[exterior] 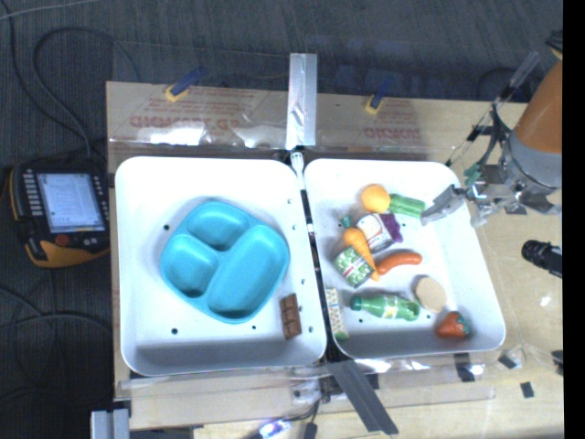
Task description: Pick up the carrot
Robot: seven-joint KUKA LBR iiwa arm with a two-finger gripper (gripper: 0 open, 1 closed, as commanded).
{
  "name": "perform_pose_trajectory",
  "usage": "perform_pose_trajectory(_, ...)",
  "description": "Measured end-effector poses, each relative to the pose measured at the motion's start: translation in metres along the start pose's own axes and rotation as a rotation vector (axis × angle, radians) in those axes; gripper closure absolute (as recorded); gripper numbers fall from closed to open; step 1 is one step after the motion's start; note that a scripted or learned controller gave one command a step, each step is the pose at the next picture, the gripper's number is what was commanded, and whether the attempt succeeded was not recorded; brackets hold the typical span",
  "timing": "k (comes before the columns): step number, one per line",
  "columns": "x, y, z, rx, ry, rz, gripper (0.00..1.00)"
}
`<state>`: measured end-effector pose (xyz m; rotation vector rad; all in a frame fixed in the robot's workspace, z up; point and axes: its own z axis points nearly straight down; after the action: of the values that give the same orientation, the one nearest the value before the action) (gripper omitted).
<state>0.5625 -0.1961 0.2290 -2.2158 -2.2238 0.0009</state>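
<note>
Right bin (480,273), tool (445,204) above rim

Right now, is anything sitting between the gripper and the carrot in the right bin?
Yes. The gripper hovers at the right bin's upper right edge. The carrot lies toward the bin's left, and a white can with a purple item sits right beside it on the gripper's side. A green item lies nearer the gripper.

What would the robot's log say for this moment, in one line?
phase: approach | gripper: over right bin's right rim | carrot: in right bin, untouched
</note>
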Motion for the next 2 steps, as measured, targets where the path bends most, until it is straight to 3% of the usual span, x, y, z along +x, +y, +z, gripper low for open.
perform_pose_trajectory(1, 0.055, 0.097, 0.031, -0.001, -0.003, -0.030, 0.00)
perform_pose_trajectory(2, 0.044, 0.099, 0.124, -0.022, -0.011, -0.116, 0.00)
